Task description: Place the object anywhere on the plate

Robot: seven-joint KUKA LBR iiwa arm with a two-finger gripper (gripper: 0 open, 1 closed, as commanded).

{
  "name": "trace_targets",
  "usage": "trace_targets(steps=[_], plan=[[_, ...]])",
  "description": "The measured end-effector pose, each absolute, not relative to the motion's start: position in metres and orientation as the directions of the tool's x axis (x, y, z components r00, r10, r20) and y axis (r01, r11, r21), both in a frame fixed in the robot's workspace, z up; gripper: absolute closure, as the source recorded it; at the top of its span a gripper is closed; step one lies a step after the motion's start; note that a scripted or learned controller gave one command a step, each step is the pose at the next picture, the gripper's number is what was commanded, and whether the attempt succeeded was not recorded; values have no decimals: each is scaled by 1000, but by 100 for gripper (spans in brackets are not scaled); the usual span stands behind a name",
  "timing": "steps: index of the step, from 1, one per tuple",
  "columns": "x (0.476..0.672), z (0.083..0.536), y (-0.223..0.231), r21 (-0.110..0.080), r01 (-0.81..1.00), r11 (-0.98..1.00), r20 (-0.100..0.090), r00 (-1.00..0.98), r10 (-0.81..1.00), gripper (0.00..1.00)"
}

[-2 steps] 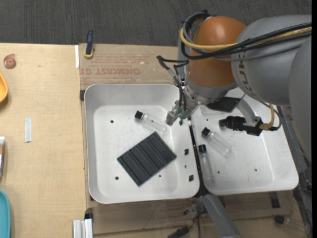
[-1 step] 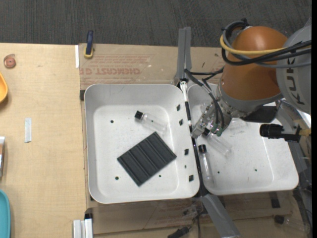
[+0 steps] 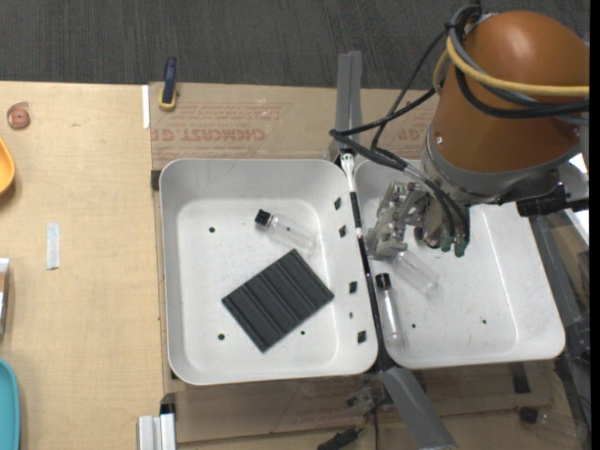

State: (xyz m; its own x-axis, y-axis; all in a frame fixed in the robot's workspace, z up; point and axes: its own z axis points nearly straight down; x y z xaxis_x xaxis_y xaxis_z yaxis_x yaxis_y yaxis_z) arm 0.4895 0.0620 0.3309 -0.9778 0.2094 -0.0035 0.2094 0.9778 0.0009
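Note:
The plate point(image 3: 278, 300) is a dark ribbed rectangle lying at a slant in the left bin point(image 3: 187, 345). A clear vial with a black cap point(image 3: 279, 226) lies just behind it in the same bin. In the right bin point(image 3: 525, 345), a second black-capped clear vial point(image 3: 387, 307) lies along the left wall, and another clear vial point(image 3: 414, 273) rests beside it. My gripper point(image 3: 386, 237) hangs low over the left part of the right bin, just above and left of that clear vial. Whether anything is in its grasp is hidden by the wrist.
The arm's big orange and grey body point(image 3: 511, 92) covers the right bin's back. A grey divider post point(image 3: 349, 92) stands between the bins. Cardboard point(image 3: 244, 125) lies behind the left bin, and a wooden bench with small items point(image 3: 52, 247) is at left.

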Motion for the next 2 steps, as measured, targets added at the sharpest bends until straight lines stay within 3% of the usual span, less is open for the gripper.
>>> trace_targets(steps=[1, 2], plan=[[509, 332, 127, 1, -81, 997, -2, -997, -81, 100], [504, 351, 192, 1, -444, 896, -3, -896, -444, 100]])
